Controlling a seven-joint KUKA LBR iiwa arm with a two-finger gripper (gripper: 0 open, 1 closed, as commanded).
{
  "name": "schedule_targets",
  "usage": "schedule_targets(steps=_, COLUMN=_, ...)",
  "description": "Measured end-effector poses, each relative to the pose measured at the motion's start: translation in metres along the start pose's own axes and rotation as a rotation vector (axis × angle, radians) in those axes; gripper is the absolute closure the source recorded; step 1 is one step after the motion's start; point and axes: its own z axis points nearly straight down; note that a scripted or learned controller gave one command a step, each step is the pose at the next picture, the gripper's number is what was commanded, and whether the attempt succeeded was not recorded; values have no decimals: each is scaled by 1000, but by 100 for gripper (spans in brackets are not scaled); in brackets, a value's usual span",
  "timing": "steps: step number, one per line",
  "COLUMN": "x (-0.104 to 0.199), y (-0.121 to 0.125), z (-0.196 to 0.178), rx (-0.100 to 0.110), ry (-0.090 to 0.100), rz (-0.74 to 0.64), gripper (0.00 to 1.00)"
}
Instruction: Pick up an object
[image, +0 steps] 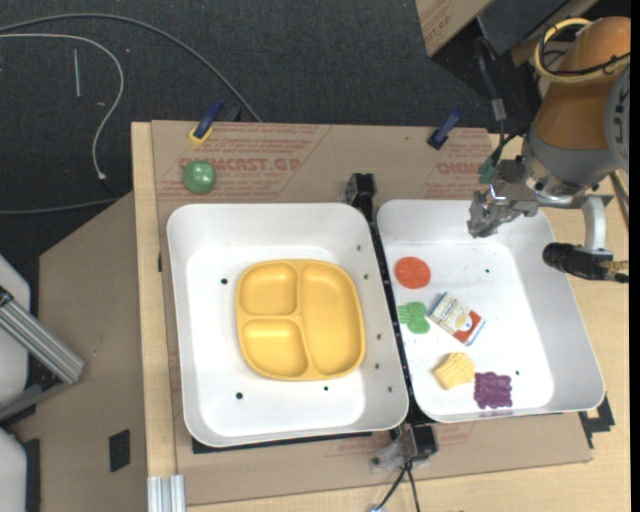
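While the arm (585, 80) hangs over the far edge of the right bin (560, 345), the bench layout reads as follows, nearest first. Near edge of right bin: purple grape-like toy (492, 389) and, just beside it to the left, a yellow corn-like piece (454, 371). Further in: small red-and-white packet (457, 317) lying tilted, with a green leafy piece (413, 317) just beside it on the left. Beyond those, an orange-red disc (412, 271), apart from the rest. All five lie on the bin floor. Left bin (200, 300): yellow three-compartment plate (300, 320), flat, roughly centred. Far right corner of right bin: gripper (489, 213) pointing down over bare white floor, well apart from the disc; nothing is seen between its fingers, and whether they are spread or closed cannot be told. Beyond the bins, on the cardboard sheet (290, 150): green ball (200, 177), two blue clamps (208, 121) on the far edge.
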Motion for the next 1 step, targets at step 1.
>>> schedule_targets(steps=1, x=0, y=1, z=-16, rx=4, ry=1, rz=0, gripper=100)
